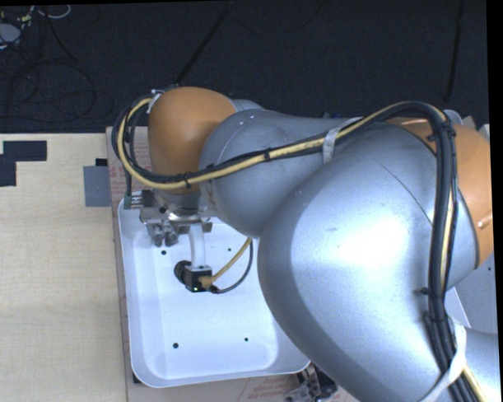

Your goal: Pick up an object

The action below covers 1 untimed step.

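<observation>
In the camera view, the grey arm (pixel 361 258) reached in from the right and covered most of the scene, including the right part of the white bin (pixel 207 338). Its orange band (pixel 187 124) sat above the bin's far left corner. To the left lay the pale wooden tabletop (pixel 48 285), with black patches (pixel 19 159) and a grey patch (pixel 94 185) toward its far side. The tool (pixel 169 237) hung low over the bin's far left area; we could not tell whether it was open or closed. The uncovered bin floor near it bore a few small dark dots (pixel 175 345). We could not tell where anything to pick up lay, as the arm hid the rest.
</observation>
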Tool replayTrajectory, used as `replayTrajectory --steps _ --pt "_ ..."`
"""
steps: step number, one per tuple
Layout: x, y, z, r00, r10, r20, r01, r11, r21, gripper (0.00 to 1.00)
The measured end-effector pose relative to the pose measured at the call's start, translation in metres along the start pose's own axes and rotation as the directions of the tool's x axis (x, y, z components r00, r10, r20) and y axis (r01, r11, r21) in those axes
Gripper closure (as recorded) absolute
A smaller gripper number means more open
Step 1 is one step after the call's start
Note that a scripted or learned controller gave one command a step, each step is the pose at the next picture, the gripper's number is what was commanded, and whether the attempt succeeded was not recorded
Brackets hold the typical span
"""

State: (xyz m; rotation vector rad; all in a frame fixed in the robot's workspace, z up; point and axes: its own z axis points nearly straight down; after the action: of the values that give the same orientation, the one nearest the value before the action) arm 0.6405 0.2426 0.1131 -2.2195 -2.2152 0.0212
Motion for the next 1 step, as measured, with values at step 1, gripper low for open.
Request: replayTrajectory --steps 1 --pt "-0.0233 0.0024 0.0284 1.000 -0.001 -0.002 0.001 1.000 -0.006 1.00"
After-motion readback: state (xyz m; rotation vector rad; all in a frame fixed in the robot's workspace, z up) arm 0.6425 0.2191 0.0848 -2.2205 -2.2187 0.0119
